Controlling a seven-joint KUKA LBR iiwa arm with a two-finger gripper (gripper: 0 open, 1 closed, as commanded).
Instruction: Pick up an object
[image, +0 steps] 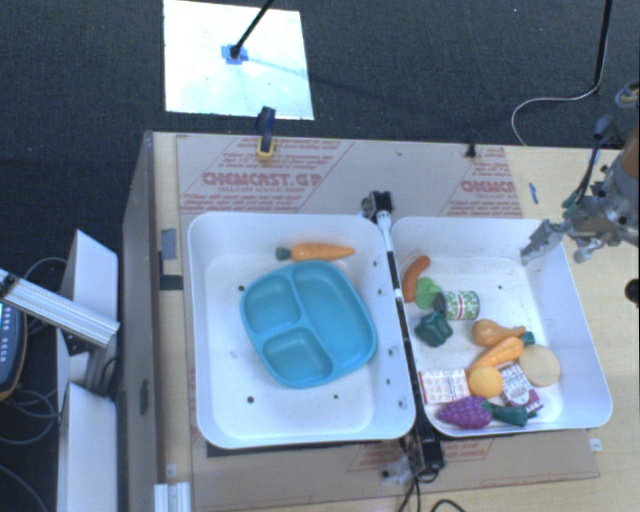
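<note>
Gripper (560, 240) fingers apart, holding nothing; toy food lies below-left of them. Recommend descending squarely over the isolated sausage (415, 270).

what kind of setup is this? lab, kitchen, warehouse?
Most likely a robotics lab pick-and-place bench, not a kitchen. Two shallow white bins sit side by side: the right bin holds toy food such as plastic grapes, the left bin a blue divided plate. The gripper reaches in from the right.

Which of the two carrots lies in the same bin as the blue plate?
The carrot in the left bin, just beyond the blue plate. The other carrot lies among toys in the right bin.
</note>
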